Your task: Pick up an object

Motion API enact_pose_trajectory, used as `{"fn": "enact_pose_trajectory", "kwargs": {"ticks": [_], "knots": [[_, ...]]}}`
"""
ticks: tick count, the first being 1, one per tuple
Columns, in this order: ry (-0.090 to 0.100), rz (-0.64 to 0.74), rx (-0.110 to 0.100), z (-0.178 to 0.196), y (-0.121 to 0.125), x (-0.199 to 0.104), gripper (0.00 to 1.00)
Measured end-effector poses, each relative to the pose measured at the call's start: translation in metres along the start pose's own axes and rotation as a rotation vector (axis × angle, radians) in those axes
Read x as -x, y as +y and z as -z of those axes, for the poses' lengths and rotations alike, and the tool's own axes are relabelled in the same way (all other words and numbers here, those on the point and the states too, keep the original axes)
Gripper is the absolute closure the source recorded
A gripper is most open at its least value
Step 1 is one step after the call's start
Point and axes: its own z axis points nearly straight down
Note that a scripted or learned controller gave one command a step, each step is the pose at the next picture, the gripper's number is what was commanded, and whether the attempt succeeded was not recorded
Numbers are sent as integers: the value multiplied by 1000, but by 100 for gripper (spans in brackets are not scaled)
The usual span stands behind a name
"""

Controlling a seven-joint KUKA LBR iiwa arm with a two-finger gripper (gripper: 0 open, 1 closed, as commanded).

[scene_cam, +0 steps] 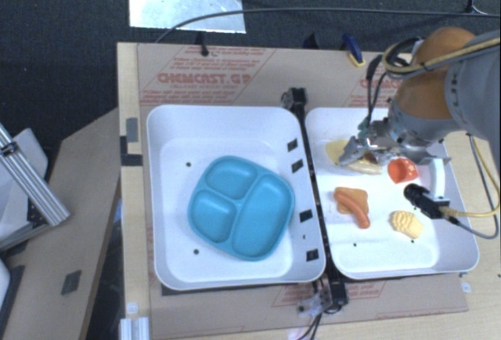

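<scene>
The gripper [356, 149] is reaching into the right bin [454, 252] from the right, its dark fingers [350, 153] hanging low over a pale yellow object [356, 164] at the bin's upper left. The fingers seem to be touching that piece, but whether they are spread or pinching it cannot be told, since the tips are blurring into it. A red object [402, 169] is lying just beside the wrist, an orange sausage-shaped object [354, 204] is resting nearer the middle, and a ridged yellow object [406, 223] is sitting toward the lower right. A black connector [423, 201] on a cable is hanging between the red and ridged pieces. The left bin [168, 174] is holding a blue divided plate [240, 207]. Both bins are sitting on a cardboard sheet [203, 76] covering the table [86, 197], with dark carpet [63, 17] beyond. The arm is covering part of the pale yellow object.
</scene>
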Motion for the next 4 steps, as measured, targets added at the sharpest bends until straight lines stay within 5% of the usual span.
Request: {"fn": "enact_pose_trajectory", "kwargs": {"ticks": [2, 4], "knots": [[0, 6, 1, 113, 11, -6, 100], [2, 10, -4, 88, -3, -107, 100]]}}
